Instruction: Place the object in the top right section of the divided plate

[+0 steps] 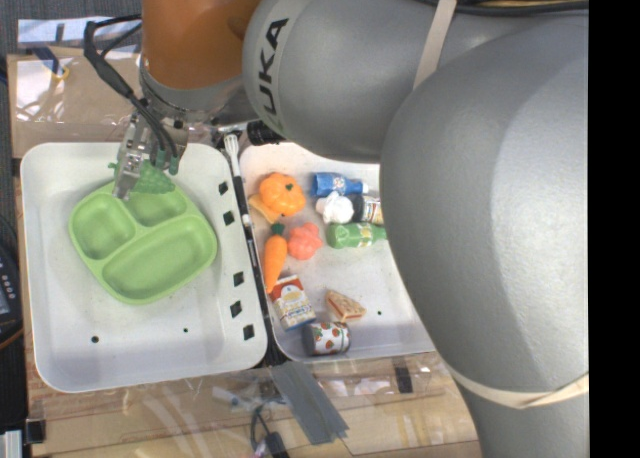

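- At the near edge of the tabletop [150, 411], clear plastic film and a strip of grey tape [310, 401] lie in front of the two white bins.
- In the right bin [400, 341], nearest the front wall, a small can [327, 338] lies on its side; just behind it sit a cracker-like wedge [345, 305] and a small carton [289, 301] with a red and white label.
- Further back in the same bin, a carrot [276, 258] lies along the left wall, with a pinkish-red round fruit [304, 241] just beside it and a green bottle [355, 236] on its side to the right.
- Behind these are an orange pumpkin [281, 194], a white and dark bottle [345, 210] and a blue item [335, 185]; the large grey arm [480, 196] covers the bin's right part.
- In the left bin [60, 336], a green divided plate [145, 241] lies tilted, with one large section towards the front and two smaller ones behind.
- At the plate's far right section, the pincer [140, 168] points down, its fingers gripping a small dark green object [155, 180] that sits at that section's far rim.
- Above the pincer the orange band [200, 21] of the arm rises, with black cables [105, 71] looping to its left.
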Robot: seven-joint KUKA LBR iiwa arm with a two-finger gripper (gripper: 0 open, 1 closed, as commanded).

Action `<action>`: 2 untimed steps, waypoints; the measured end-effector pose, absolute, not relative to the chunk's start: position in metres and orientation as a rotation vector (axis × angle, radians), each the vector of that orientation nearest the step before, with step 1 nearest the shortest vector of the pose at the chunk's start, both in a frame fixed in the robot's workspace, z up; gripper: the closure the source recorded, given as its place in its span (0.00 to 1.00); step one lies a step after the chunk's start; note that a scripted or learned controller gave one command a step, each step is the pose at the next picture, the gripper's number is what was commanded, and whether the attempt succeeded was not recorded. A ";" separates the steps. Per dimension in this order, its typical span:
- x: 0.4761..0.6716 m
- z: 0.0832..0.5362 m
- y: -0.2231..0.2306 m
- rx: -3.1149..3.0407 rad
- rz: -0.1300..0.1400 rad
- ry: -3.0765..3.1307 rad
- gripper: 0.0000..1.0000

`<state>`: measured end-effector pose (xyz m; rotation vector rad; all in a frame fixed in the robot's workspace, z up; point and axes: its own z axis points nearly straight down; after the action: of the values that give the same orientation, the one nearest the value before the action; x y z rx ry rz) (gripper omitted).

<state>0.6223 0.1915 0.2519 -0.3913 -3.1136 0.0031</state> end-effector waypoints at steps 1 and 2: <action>0.645 0.259 0.220 0.157 -0.001 -3.139 1.00; 0.654 0.252 0.220 0.519 -0.002 -3.102 1.00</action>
<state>0.6537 0.2198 0.2521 0.5186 -3.1016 -0.0015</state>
